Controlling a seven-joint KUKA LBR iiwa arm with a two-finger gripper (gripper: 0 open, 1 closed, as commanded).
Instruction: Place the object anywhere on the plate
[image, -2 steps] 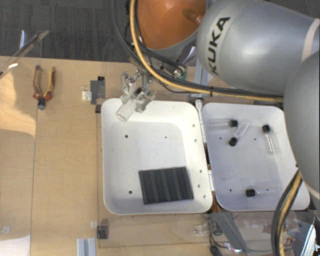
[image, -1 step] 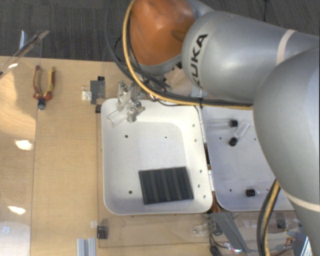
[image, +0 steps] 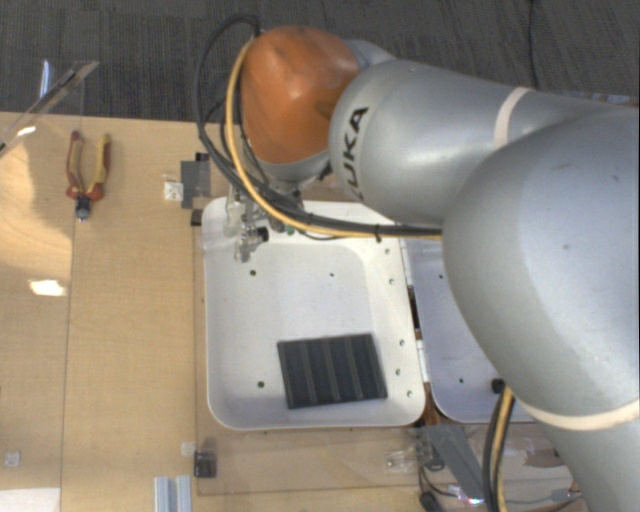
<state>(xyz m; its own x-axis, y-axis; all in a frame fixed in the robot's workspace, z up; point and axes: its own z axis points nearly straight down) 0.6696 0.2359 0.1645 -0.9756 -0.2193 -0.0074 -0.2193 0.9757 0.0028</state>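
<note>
The left bin (image: 230, 330) has a wide bare floor across its middle and left side, open from above. A dark ridged plate (image: 331, 370) lies flat near its front right corner, low and no barrier to passing over. The hand (image: 243, 240) hangs over the bin's back left corner, with yellow and black cables (image: 232, 120) looping above it and crowding that corner. The bulky grey arm (image: 500, 200) covers most of the right bin (image: 450, 370) and blocks the way in from that side. On the tabletop (image: 120, 350) left of the bins, red-handled pliers (image: 87, 172) lie well apart; the rest there is open.
</note>
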